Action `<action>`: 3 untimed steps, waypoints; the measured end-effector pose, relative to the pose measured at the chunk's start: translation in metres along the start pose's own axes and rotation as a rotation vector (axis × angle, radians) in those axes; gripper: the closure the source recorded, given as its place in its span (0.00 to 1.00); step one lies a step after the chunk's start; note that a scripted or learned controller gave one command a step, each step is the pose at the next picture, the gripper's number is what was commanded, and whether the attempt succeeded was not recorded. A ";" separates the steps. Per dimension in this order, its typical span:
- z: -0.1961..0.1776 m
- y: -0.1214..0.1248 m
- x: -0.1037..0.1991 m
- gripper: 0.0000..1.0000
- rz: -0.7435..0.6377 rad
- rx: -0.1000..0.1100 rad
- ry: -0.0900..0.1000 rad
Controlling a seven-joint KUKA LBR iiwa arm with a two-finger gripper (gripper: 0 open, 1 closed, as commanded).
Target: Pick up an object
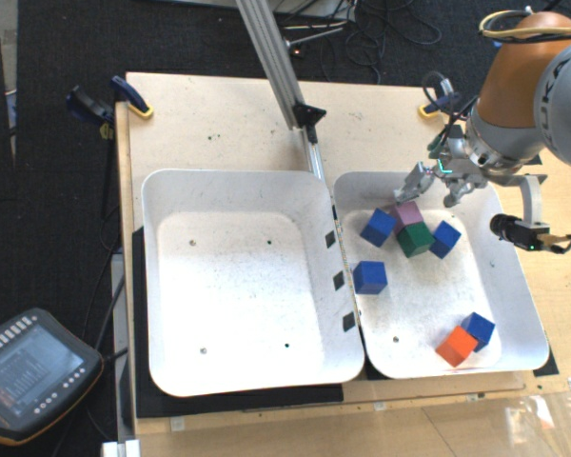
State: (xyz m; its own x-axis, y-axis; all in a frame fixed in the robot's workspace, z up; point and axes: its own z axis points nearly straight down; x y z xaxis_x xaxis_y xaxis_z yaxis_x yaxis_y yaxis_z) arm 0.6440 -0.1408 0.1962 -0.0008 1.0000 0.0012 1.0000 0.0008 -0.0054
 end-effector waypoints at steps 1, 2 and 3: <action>-0.003 0.001 0.000 0.00 -0.002 -0.003 -0.001; 0.047 -0.010 0.001 0.00 0.001 0.000 -0.001; 0.076 -0.004 0.000 0.00 -0.001 -0.023 -0.005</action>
State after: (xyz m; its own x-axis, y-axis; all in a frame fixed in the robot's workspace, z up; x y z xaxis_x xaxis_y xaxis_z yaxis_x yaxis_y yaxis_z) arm 0.6398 -0.1402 0.1198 -0.0021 1.0000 -0.0038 0.9998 0.0021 0.0176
